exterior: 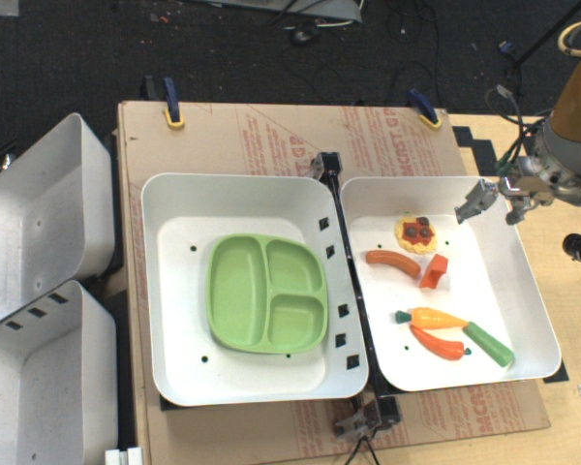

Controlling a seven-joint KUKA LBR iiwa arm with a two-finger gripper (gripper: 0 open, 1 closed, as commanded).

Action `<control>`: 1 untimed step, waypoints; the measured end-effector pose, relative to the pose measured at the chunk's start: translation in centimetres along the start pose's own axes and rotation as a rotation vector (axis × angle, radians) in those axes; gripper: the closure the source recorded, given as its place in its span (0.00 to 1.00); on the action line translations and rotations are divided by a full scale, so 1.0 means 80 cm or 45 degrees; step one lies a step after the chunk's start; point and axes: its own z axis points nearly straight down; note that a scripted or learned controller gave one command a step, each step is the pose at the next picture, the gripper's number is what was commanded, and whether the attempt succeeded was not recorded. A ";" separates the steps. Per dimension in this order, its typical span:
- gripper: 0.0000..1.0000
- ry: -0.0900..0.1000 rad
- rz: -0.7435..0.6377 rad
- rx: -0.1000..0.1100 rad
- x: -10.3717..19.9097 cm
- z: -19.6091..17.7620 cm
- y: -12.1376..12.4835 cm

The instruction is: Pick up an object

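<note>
The arm [567, 129] has a brownish-orange band, and below it a grey, rounded wrist section. A thin grey cable runs along the wrist. The tool [495, 204] is made of grey metal, with two slim fingers [473, 202] and small dark parts where they join the wrist.

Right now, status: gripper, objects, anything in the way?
Gripper open, holding nothing, above right bin's far edge. Pizza, sausage, red block, carrots, cucumber untouched. Nothing blocking.
</note>
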 end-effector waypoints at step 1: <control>0.00 0.002 0.002 0.007 -0.001 0.080 0.000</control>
